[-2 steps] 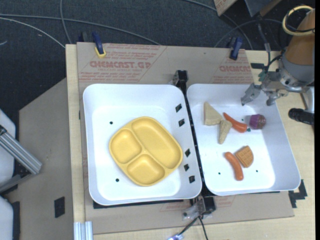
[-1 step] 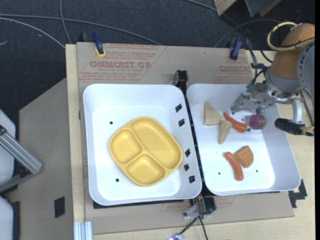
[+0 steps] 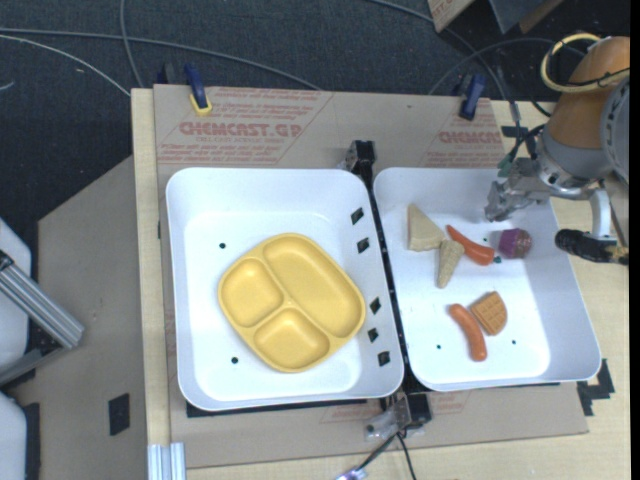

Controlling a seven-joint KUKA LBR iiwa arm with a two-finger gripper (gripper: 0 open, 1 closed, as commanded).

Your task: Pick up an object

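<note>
Gripper hovers at right bin's far edge, fingers' state unclear, nothing visibly held; crowded carrot and purple piece risk a miss.

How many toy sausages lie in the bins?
2. One sausage lies slanted near the middle of the right bin, beside the purple piece. The other sausage lies nearer the front, touching the waffle-like biscuit. None appears hidden.
</note>
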